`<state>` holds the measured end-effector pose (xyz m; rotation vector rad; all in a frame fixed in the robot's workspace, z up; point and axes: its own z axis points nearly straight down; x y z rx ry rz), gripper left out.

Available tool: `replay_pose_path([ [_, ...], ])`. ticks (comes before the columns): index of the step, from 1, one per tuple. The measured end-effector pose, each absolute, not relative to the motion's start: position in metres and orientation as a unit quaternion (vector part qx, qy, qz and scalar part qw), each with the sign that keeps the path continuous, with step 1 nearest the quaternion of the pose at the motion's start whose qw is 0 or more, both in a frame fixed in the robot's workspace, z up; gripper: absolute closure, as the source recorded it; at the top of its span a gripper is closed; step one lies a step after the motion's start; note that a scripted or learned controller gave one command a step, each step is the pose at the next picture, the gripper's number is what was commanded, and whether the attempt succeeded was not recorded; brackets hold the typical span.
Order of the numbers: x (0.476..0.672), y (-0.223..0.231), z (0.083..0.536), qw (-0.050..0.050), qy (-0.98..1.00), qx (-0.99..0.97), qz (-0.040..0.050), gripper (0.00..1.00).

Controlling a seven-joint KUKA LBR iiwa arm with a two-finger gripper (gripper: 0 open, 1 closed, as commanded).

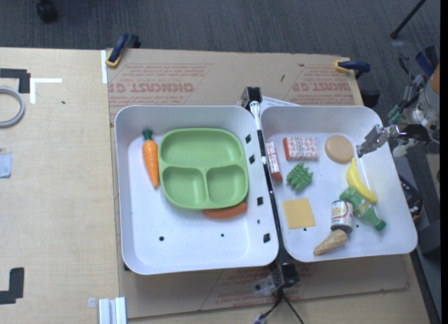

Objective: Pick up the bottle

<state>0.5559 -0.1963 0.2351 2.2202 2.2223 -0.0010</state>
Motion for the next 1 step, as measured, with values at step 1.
replay_pose_path([
  [1, 0.5565, -0.1965, 0.2447, 0.0, 0.708, 0.706, -0.0005, 1.0],
])
